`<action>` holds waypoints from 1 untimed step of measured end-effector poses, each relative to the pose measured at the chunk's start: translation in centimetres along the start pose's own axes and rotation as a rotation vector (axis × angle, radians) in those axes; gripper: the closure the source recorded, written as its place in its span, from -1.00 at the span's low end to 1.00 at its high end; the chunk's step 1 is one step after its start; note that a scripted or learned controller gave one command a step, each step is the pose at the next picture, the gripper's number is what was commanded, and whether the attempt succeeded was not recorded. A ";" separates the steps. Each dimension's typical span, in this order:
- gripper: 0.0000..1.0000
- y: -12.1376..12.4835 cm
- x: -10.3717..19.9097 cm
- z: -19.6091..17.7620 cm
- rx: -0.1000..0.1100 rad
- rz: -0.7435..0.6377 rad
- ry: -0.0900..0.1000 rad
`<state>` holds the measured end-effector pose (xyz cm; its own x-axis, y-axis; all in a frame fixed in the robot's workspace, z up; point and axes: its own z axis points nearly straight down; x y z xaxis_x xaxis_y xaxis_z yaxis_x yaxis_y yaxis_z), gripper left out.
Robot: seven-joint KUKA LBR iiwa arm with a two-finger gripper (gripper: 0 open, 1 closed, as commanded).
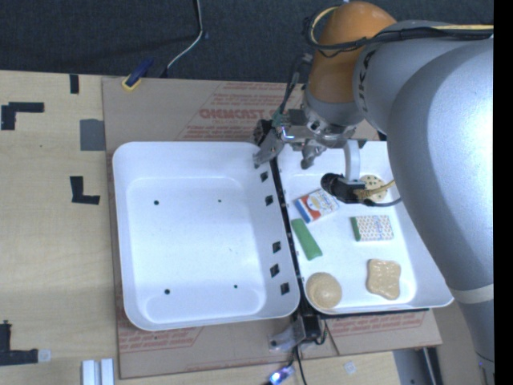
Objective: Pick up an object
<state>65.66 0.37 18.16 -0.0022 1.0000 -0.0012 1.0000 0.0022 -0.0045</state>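
Note:
My gripper [285,156] hangs over the far left corner of the right bin [417,251], above the divide between the two bins. Its fingers stand apart, open, with nothing between them. In the right bin, nearer than the gripper, lie a small red, white and blue box [317,205], a green bar [306,239], a pale patterned square [373,228], a tan lumpy piece [383,279] and a round tan disc [324,289]. The box lies closest to the gripper, just in front of it and to its right.
The left bin [128,215] stands side by side with the right one on a cardboard sheet [216,115]. The bulky grey arm [449,135] covers the right bin's far right side. A blue-tipped cable [138,74] lies at the back.

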 end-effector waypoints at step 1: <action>-1.00 -0.4 -8.9 0.0 0.000 0.008 -0.004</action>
<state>65.26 -8.54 18.18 0.0060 1.0000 -0.0051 1.0000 -0.0060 -0.0043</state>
